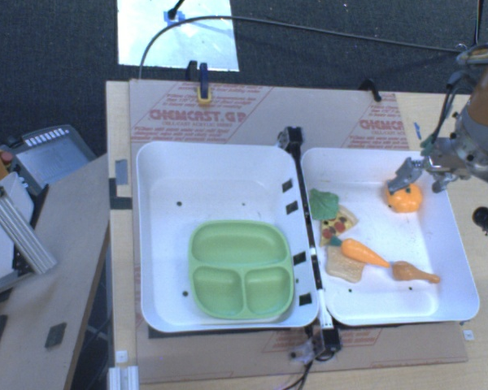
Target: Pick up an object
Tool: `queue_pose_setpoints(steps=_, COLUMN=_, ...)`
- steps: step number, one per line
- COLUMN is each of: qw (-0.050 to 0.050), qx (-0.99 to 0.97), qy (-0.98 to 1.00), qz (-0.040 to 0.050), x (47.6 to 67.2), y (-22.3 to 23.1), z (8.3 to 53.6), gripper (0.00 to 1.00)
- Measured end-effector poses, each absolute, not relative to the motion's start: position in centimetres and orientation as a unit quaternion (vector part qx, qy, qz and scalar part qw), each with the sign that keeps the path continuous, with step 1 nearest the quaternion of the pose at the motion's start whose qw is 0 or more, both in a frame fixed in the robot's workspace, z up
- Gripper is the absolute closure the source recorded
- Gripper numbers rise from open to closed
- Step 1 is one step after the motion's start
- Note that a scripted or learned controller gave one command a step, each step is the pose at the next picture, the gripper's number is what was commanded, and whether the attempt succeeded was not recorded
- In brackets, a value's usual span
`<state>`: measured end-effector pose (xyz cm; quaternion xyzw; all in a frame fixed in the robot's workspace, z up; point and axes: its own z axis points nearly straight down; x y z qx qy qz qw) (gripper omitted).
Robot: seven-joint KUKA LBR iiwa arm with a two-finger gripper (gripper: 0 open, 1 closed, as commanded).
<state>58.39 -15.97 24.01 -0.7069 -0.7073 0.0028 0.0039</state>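
Camera view, gripper (410, 178) just above orange fruit (404, 199) in right bin (459, 283), grip state unclear

A single fixed camera looks down at a slant from above the counter (252, 104), set far enough back to take in both white bins and the dark floor beyond. The gripper (419, 173) enters at the right; the right bin (451, 242) lies beneath and just left of it, the left bin (159, 218) well farther left.
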Motion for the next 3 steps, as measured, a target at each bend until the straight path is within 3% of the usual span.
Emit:
queue_pose_setpoints(steps=1, qw=-0.001, qx=-0.706, qy=-0.708, qz=-0.0004, x=58.6, y=-15.9, z=24.7, gripper=0.0)
queue_pose_setpoints(steps=3, qw=0.001, qx=-0.707, qy=-0.707, qz=0.0007, x=58.0, y=-16.3, z=14.6, gripper=0.0)
